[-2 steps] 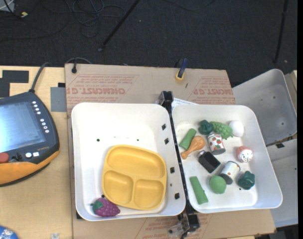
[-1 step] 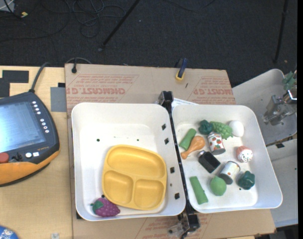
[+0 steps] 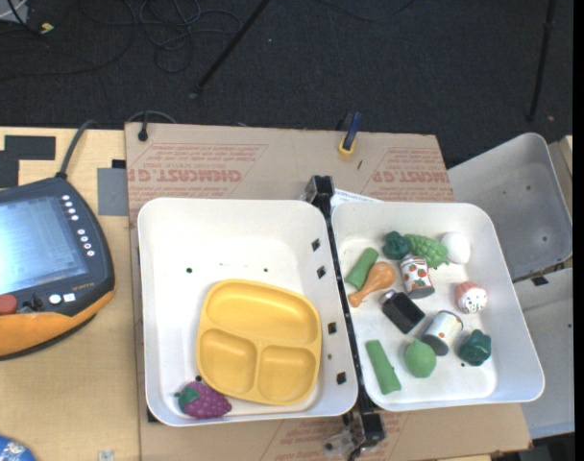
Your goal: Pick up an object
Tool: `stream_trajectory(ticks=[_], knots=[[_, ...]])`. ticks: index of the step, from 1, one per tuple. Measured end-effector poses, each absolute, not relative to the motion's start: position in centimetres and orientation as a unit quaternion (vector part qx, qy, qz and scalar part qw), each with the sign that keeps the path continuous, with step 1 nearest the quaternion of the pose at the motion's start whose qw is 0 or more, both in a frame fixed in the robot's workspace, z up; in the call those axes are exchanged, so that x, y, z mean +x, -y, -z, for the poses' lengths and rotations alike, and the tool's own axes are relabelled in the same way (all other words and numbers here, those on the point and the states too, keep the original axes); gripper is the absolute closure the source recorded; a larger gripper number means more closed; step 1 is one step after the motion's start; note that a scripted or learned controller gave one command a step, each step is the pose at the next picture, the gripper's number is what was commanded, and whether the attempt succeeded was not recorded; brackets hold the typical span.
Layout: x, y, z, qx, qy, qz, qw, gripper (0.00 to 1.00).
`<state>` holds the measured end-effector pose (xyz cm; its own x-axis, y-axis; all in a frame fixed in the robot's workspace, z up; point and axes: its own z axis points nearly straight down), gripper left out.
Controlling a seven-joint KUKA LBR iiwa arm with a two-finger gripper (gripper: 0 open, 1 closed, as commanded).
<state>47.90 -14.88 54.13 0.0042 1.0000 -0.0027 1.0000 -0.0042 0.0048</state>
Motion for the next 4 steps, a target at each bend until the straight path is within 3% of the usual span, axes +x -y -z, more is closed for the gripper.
stream_trajectory(ticks=[1, 4], knots=[[47.5, 21.7, -53.7, 0.709, -0.705, 0.0013, 0.000, 1.00], [48.0, 20.9, -56.6, 0.700, -0.714, 0.0015, -0.002, 1.00]])
